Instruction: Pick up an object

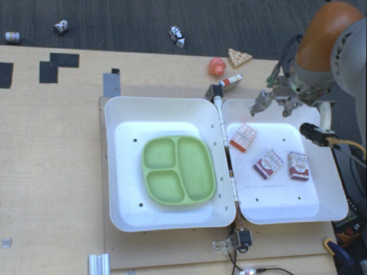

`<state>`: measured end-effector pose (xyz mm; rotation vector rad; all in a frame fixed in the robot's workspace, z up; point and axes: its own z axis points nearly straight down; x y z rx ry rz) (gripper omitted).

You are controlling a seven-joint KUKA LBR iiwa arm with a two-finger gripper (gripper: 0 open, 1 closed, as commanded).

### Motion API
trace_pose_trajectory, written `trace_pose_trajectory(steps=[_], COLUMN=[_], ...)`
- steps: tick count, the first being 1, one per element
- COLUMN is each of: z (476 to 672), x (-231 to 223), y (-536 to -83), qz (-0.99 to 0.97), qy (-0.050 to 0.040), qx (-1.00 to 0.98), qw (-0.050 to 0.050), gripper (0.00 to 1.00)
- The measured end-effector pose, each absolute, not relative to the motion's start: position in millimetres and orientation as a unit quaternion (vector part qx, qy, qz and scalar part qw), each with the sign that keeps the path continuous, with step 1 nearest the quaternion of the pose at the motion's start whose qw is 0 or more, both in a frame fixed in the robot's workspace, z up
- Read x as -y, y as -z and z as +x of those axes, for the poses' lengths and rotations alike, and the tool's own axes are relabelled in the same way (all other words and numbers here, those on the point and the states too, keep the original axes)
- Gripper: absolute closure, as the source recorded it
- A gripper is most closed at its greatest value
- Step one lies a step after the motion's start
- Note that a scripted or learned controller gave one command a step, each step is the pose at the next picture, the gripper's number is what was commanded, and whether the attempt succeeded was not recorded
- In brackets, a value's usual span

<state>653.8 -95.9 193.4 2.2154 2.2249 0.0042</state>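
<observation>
arm (344, 44) cut off at right edge

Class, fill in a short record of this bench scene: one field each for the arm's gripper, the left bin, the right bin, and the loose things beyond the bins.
gripper: gripper above the far edge of the right bin, nothing seen between its fingers
left bin: left bin holds a green divided tray
right bin: right bin holds three small red-and-white packets, lying apart
beyond the bins: red ball, pizza-slice toy
</observation>
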Motion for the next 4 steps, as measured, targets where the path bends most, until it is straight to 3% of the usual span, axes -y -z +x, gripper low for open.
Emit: trace_pose_trajectory(steps=[1,2,3,4], z=[502.9,489.8,492.0,491.9], x=[102,86,85,85], y=[-100,-87,-99,-99], qz=[0.707,0.707,0.707,0.707], qy=[0.0003,-0.0028,-0.0052,-0.0051], qx=[-0.708,-0.707,-0.707,-0.708], qw=[-0.001,0.006,0.008,0.008], gripper=[0.00,0.00,1.00,0.00])
